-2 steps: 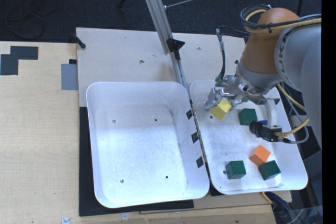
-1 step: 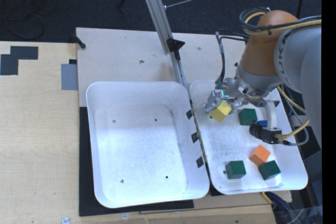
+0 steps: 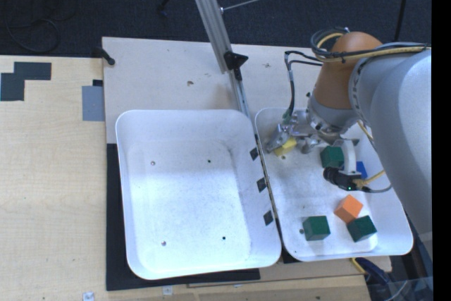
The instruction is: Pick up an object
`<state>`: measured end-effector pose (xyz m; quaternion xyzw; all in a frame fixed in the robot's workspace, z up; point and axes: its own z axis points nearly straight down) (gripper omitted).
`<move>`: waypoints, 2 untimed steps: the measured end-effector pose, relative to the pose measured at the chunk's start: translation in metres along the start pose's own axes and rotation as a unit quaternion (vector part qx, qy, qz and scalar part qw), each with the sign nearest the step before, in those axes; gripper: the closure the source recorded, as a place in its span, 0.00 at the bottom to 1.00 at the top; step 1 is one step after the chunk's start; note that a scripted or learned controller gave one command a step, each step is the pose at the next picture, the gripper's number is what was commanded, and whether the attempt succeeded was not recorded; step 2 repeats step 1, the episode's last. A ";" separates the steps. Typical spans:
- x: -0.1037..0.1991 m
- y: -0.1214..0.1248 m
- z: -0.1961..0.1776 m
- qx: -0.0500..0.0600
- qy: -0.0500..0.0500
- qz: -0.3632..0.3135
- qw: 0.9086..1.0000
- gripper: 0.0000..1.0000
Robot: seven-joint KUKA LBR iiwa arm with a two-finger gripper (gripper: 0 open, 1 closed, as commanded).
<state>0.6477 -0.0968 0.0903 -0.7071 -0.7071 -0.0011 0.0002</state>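
Observation:
My gripper [image 3: 287, 139] hangs low over the far left part of the right bin [image 3: 338, 254], close to the wall it shares with the left bin. A small yellow object [image 3: 285, 147] lies right at its tip; whether it is gripped is hidden by the wrist. Nearer the front of the same bin lie a dark green block [image 3: 316, 227], a second green block [image 3: 361, 228] and an orange block [image 3: 348, 209]. Another green block [image 3: 332, 155] and a small blue piece [image 3: 361, 169] sit partly under the arm.
The left bin [image 3: 141, 125] stands beside the right one. A slanted aluminium rail [image 3: 211, 17] rises from behind the two bins. Black clips [image 3: 261, 184] line the shared bin wall. The arm's bulk covers the right bin's far right side.

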 end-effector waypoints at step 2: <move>0.001 -0.002 -0.010 0.003 -0.001 -0.003 1.000 1.00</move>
